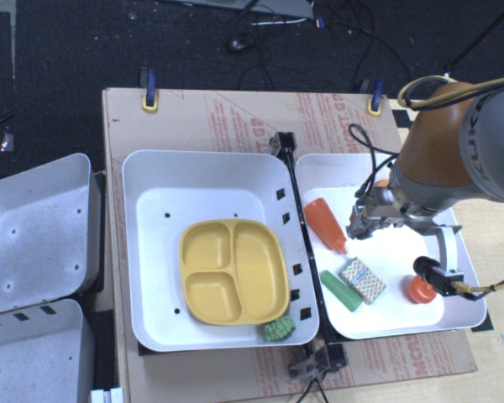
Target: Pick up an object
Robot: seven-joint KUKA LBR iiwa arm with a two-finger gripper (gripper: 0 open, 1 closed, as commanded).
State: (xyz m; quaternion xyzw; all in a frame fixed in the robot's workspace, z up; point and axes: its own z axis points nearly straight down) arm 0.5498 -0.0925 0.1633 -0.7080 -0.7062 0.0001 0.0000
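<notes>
Pincer (361, 225): I see it low in the right white bin (386, 326); finger state I cannot tell.
Nearest item: orange plastic bottle (326, 223), just beside the pincer.

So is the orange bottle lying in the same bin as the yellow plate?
No, the orange bottle lies in the right bin, while the yellow divided plate sits in the left bin.
</notes>
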